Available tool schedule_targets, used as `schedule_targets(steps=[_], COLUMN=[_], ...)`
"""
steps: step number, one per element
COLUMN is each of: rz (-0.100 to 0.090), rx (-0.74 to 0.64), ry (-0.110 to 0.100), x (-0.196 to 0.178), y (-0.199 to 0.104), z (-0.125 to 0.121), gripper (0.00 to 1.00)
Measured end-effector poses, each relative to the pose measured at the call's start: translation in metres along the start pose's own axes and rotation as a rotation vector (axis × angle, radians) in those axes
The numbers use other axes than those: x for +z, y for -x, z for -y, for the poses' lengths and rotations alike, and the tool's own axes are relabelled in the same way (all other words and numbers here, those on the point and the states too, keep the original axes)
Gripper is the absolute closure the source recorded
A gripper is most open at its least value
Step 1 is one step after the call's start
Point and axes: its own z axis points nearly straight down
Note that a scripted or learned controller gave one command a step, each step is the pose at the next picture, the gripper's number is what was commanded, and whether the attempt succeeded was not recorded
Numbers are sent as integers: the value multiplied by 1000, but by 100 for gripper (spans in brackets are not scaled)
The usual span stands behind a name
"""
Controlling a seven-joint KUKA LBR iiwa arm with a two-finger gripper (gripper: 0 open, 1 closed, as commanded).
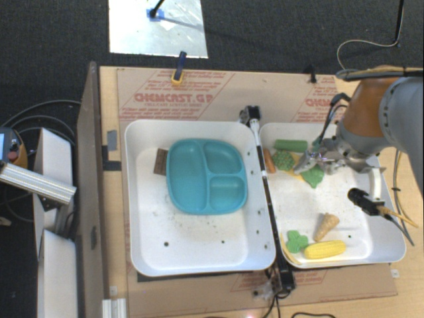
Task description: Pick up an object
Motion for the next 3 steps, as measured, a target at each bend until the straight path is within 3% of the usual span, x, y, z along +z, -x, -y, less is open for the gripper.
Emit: schedule_targets(steps=[1, 2, 3], rz=[0, 3, 1], rx=[-1, 5, 0], ry=[6, 2, 1], x=[-15, -110, -106], y=[-1, 62, 58], z=[-2, 44, 42], gripper=[100, 100, 0])
